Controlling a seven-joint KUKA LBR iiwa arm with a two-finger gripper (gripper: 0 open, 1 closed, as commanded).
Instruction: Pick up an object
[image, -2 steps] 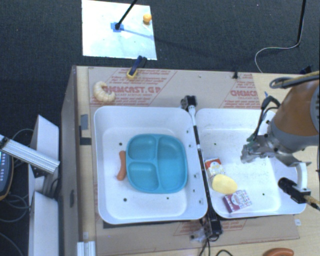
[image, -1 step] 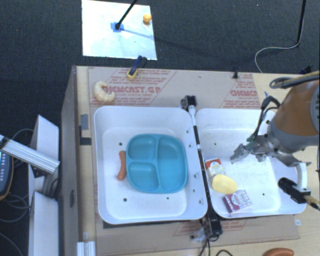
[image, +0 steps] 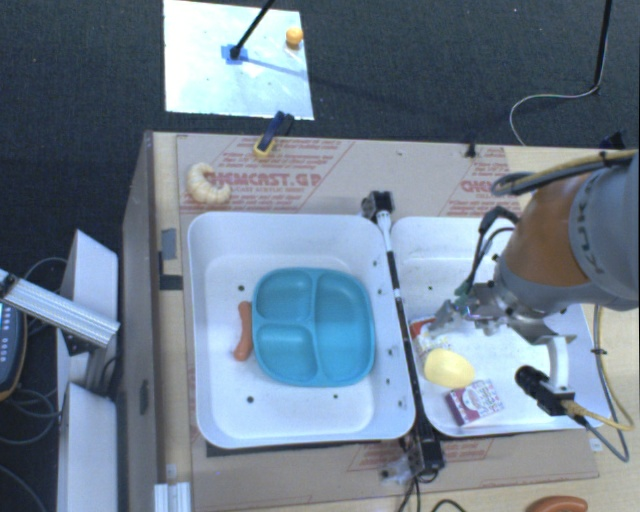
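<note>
My gripper reaches down into the right bin from the right, under the orange band of the arm. Its tips sit near the bin's left side, just above a yellow lemon-like object and beside a small red and white item. A maroon and white packet lies at the bin's front. I see nothing clearly between the fingers. In the left bin rest a blue divided plate and an orange sausage.
A black divider bar runs between the two bins. On the cardboard behind the left bin lie a pale curled toy and a yellow and blue tool. A black part of the arm hangs over the right bin's front corner.
</note>
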